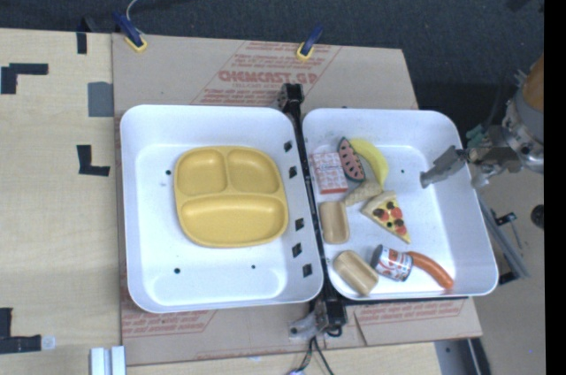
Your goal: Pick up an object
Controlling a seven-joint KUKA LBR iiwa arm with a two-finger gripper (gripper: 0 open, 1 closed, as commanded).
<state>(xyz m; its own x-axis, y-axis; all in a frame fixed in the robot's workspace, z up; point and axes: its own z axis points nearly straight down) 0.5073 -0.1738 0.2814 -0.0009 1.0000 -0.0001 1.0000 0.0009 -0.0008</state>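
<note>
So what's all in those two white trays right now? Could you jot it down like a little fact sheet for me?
left bin: a yellow divided plate
right bin: toy food, crowded toward its left side
items in right bin: watermelon slice, pizza slice, hot dog, small can, orange sausage, a printed packet
gripper: over the right bin's right edge, above bare bin floor, nothing in it
arm: reaches in from the right
</note>
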